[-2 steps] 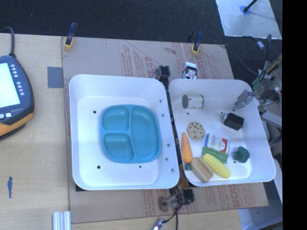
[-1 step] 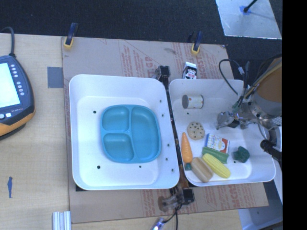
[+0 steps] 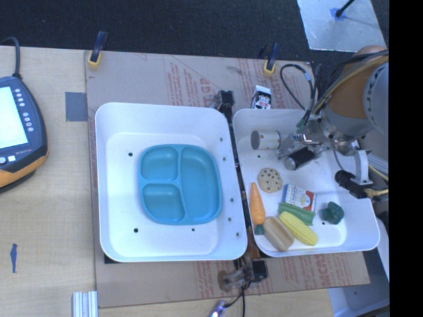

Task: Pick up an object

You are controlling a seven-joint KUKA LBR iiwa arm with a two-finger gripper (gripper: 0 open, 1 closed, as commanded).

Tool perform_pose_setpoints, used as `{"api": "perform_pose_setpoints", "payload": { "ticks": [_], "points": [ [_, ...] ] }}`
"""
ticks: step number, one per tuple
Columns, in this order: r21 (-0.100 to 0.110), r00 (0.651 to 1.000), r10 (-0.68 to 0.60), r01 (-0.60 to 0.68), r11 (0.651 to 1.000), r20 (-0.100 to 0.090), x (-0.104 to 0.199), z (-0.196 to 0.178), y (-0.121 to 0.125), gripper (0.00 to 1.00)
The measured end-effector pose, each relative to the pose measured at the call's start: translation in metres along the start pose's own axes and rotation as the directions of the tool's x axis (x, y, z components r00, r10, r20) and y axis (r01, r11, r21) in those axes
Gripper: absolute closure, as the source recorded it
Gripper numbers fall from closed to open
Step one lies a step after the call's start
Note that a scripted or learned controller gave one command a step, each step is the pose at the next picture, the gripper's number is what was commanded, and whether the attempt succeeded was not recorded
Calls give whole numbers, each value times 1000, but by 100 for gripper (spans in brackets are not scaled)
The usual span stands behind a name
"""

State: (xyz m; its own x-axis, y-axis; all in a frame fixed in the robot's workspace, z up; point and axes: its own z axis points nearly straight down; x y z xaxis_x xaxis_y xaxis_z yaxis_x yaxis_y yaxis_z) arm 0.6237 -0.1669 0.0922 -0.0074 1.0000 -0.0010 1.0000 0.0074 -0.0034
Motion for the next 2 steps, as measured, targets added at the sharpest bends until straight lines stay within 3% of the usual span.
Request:
{"api": "perform_pose_setpoints", "payload": {
  "ticks": [1,2],
  "points": [
    [32,1000,1,-1,999,-1,32,5,25,0],
    [2,1000,2,-2,1000,-1,43,1,-56,0]
  ]
}}
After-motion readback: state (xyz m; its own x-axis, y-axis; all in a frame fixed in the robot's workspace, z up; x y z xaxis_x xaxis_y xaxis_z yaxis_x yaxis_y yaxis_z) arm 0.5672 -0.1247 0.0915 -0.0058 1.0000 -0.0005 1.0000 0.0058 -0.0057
